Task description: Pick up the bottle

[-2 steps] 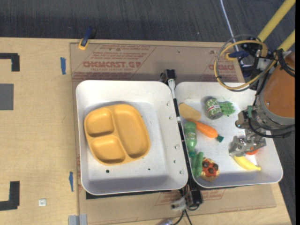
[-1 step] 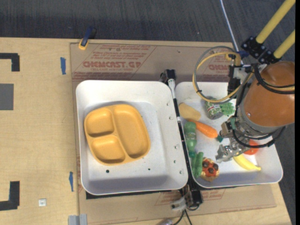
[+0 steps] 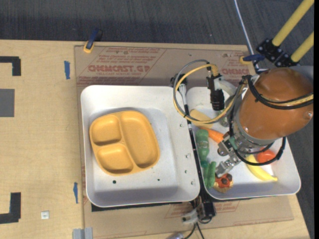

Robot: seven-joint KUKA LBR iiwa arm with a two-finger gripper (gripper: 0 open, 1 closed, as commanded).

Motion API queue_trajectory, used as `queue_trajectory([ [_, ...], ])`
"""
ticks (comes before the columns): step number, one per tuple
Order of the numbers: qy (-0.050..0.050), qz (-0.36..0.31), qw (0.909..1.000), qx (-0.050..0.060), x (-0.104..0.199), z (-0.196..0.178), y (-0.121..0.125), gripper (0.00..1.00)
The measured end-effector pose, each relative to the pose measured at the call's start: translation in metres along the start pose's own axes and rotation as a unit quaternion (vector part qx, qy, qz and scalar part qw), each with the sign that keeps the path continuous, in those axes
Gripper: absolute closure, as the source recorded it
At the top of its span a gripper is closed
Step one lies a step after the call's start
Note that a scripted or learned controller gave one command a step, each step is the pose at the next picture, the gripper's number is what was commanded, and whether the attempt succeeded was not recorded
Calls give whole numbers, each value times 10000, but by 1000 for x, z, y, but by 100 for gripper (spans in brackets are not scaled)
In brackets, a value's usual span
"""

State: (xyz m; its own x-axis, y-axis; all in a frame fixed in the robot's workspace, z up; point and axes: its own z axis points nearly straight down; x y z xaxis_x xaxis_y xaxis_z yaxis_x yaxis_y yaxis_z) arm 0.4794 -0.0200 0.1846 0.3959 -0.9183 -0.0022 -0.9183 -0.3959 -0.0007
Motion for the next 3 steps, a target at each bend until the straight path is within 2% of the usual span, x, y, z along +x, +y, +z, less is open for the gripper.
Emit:
queue_trajectory([
  [1,-3,-1210,9927,4,-47,0,-20,100],
  [2,-2,-2954,9554,3,-22,-136,-55,100],
  [3,-7,-3598,9330,-12,-26,0,-22,100],
])
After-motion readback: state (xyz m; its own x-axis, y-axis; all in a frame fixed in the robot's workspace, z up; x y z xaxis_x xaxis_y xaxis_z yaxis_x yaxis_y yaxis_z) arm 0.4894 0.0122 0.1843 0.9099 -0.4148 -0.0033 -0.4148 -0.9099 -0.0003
